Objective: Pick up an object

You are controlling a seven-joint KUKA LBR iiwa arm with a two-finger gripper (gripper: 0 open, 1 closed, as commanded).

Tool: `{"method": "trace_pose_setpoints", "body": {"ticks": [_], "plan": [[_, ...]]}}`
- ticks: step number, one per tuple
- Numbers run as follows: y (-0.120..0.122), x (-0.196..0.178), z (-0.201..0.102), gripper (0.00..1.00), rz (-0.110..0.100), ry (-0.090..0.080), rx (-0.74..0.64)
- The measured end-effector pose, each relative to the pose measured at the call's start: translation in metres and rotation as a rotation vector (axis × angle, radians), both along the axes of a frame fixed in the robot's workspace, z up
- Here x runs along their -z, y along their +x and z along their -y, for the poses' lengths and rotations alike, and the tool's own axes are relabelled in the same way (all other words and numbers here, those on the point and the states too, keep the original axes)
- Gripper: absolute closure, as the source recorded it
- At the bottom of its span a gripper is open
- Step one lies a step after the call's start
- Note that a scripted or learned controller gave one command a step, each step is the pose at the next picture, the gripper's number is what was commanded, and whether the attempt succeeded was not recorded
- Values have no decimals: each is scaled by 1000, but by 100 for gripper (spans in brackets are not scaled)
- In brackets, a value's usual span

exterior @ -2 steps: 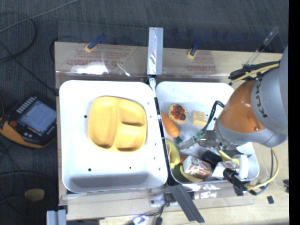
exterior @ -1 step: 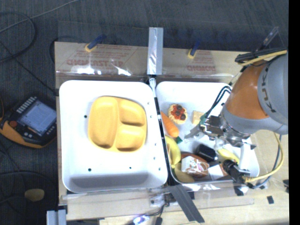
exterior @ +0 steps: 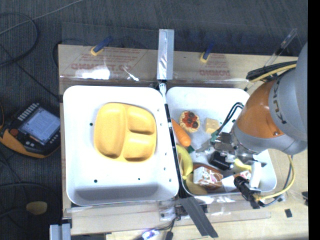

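Observation:
In the right bin (exterior: 260,96) the arm's gripper (exterior: 221,155) is lowered among the toy food, near the bin's middle. Just left of it lie an orange carrot (exterior: 181,134) and a yellow banana (exterior: 186,164). A brown and white carton (exterior: 207,178) rests below the gripper, close to its black body. Further back sit a small round pizza (exterior: 190,119) and a beige block (exterior: 212,125). Nothing can be made out held by the gripper.
The left bin (exterior: 80,184) holds a yellow divided plate (exterior: 125,131). The arm's orange band (exterior: 260,116) and grey body cover the right bin's right side. A yellow cable (exterior: 280,191) loops by the bin's front right corner. A handheld pendant (exterior: 35,129) lies off the bench, left.

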State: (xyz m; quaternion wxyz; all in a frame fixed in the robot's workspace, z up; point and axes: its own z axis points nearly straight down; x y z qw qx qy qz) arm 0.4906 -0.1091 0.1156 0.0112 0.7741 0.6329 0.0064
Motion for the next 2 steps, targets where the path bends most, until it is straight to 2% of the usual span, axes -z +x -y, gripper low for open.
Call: {"method": "trace_pose_setpoints", "body": {"ticks": [1, 2], "plan": [[15, -10, 38, 0, -20, 10, 262], [6, 9, 16, 0, 28, -18, 73]]}}
